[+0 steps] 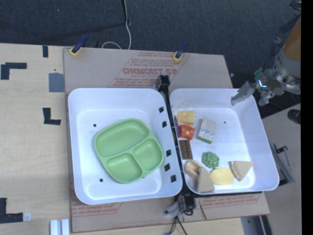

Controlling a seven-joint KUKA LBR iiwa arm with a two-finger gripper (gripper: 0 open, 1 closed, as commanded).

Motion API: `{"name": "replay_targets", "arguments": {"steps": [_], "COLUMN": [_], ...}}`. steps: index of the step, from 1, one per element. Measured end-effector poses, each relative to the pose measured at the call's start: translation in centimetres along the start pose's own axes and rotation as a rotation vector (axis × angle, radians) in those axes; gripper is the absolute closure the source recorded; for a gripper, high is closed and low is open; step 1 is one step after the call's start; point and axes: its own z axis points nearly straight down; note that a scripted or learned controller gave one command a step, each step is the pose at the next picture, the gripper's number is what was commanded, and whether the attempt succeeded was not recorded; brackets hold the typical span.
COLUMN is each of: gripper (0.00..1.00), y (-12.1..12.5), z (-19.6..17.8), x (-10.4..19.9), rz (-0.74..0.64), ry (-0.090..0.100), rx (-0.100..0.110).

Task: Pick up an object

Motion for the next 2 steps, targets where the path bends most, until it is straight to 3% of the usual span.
{"name": "replay_targets", "arguments": {"steps": [1,2], "gripper": [0.0,0.0], "y": [1.2,-5.4], "z": [11.0,18.2], "x": [3.3,7.8], "rz": [-0.002,0.002], "ry": [0.004,0.001], "rx": [0.01,0.005]}}
